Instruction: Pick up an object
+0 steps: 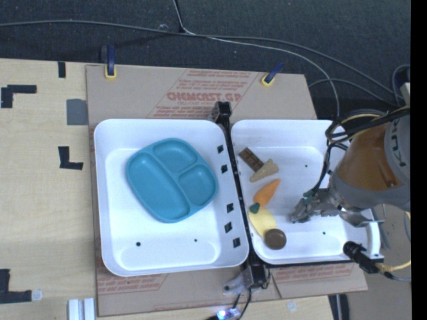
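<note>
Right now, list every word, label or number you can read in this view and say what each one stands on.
"CHEMCAST GP": red print, repeated at a slant on the brown cardboard sheet under the two bins; the line nearest the top reads most clearly.
The smaller red lines below that print are too blurred to read.
The blue divided plate, the bins and the toy food carry no readable text.

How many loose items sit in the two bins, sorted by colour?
Blue: 1, the divided plate in the left bin
Orange: 1, the carrot
Yellow: 1, the banana-like piece
Tan: 1, the wedge
Brown: 2, the bar and the round piece
Total: 6, five of them in the right bin
</note>
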Controlling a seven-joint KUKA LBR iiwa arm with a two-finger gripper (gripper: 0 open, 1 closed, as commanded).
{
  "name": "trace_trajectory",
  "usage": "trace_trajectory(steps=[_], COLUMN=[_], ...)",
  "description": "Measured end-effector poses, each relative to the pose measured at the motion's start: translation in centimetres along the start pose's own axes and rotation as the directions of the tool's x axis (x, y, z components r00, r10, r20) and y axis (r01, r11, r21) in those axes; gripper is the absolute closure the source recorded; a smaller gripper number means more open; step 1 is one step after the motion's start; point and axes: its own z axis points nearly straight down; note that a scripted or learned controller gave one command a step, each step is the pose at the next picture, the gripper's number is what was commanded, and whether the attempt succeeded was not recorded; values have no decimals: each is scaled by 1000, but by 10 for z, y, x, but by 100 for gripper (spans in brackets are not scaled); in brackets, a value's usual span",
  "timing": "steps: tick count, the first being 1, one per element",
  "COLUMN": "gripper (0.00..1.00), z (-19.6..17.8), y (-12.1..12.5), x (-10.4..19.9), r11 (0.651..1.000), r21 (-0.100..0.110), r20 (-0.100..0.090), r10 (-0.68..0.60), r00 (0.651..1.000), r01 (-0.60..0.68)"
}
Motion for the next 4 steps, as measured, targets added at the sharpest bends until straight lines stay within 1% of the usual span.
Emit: trace_trajectory(steps=[1, 3, 4], gripper=[100, 100, 100], z=[-44, -170, -165], y=[5, 3, 23], x=[-5, -10, 48], r11=[1000, 1000, 1000], r21=[1, -3, 4], r20=[-2, -1, -4], r10=[0, -1, -6], r00=[1000, 1000, 1000], r01=[0, 1, 6])
